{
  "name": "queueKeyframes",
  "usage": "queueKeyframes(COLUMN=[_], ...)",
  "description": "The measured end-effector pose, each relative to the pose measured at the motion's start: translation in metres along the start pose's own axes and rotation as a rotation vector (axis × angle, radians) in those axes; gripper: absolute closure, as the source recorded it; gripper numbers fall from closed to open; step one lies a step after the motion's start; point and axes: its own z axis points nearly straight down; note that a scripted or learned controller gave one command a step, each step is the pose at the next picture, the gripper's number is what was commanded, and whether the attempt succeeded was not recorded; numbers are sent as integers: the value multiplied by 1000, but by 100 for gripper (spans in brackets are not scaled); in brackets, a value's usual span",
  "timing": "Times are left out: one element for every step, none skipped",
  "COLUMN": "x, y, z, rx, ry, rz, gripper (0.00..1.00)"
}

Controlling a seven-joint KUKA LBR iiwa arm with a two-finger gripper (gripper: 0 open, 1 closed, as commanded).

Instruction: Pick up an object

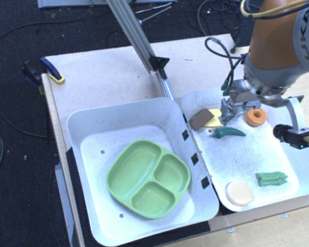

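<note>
Several small things lie in the right bin (305, 180); the teal object (227, 132) at its upper middle runs left-right, its thin end pointing right. The tool (230, 111) hangs just above it beside a brown block (201, 119); its opening cannot be told

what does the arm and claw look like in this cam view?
The arm has a bulbous orange band above a grey wrist section; part of a dark KUKA logo shows at the right edge. A yellowish cable loops over the top of the band and a black cable curls beside the wrist. The claw is small, grey metal. A white bracket with a black module hangs beneath the wrist.
</note>
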Motion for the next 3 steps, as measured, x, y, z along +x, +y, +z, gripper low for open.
queueKeyframes(x=[56,107,150], y=[-13,-29,-49], z=[-5,11,15], rx=[0,1,2], ry=[0,-1,0], rz=[0,1,-1], gripper=[100,100,100])
